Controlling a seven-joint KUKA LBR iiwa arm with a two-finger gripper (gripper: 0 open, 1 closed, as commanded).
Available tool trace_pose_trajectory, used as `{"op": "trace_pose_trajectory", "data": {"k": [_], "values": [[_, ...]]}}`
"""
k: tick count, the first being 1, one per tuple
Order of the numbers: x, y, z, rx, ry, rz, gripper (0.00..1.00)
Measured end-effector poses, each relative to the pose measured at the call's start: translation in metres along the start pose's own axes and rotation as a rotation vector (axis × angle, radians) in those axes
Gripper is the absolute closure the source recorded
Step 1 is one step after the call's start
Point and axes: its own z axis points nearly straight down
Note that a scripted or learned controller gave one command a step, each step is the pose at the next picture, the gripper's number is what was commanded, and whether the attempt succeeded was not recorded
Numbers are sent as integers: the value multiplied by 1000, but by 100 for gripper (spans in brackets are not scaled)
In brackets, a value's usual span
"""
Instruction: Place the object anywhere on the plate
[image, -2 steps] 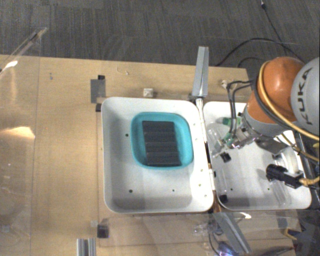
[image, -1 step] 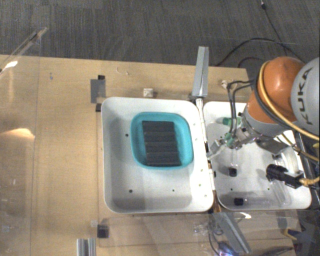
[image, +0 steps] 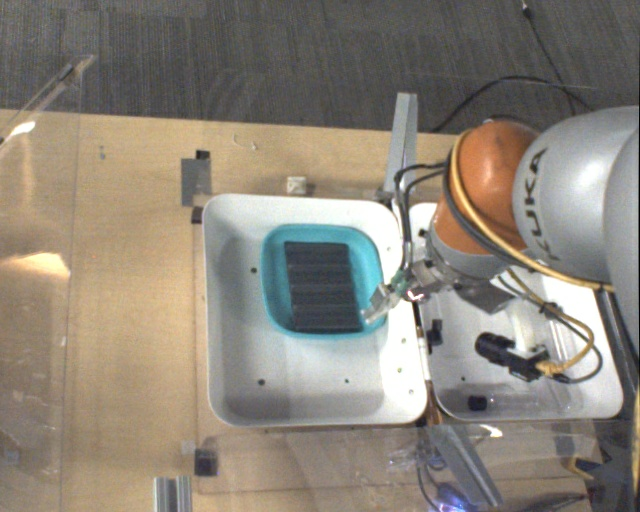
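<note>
— Where was the plate?

— The turquoise plate (image: 322, 281) lay in the upper middle of the left bin (image: 240, 390), just left of the frame's centre, with a dark ribbed object (image: 320, 288) lying flat on it.

— And the arm?

— The grey arm (image: 570, 190) came in from the upper right, its orange band (image: 485, 185) above the wall between the bins. The gripper (image: 385, 298) hung at the plate's right rim, over its lower right corner.

— Was the pincer spread or pinched?

— I could not tell; the tips were pale and blurred against the rim.

— The right bin (image: 590, 400)?

— A black cable connector (image: 510, 355) hung over it.
</note>
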Motion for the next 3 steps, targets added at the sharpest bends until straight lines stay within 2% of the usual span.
{"op": "trace_pose_trajectory", "data": {"k": [1,2,3], "values": [[-55,-27,-43,-4,-3,28,0],[-50,25,-88,-3,-2,78,0],[-98,95,-146,-2,-3,35,0]]}}
